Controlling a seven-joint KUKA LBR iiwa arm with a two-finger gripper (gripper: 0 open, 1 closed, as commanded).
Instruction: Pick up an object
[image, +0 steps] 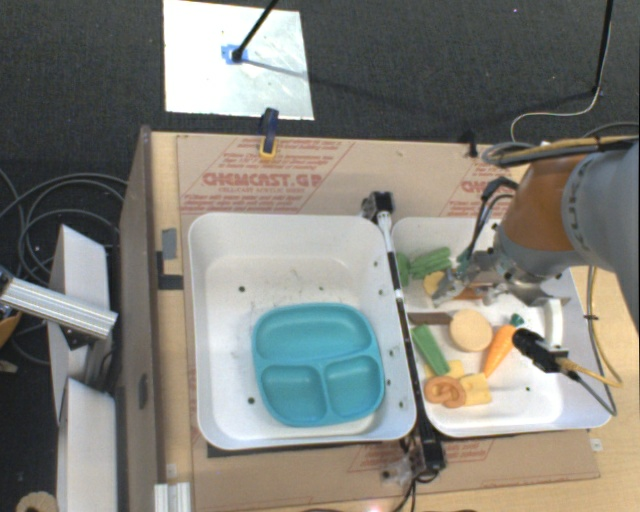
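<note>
Two bins; gripper low in right bin among toy food.

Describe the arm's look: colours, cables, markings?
Arm: thick, rounded grey link with a broad orange band above the wrist. A dark cable loops along the wrist. Gripper: small, grey metal with dark parts. No markings legible.

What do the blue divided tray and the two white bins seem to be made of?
The blue tray looks like moulded plastic with a smooth, slightly matte finish: it has an even colour, rounded compartments and soft highlights. The left bin and the right bin also look like thin white plastic with rounded corners and raised rims, though coated metal cannot be excluded.
</note>
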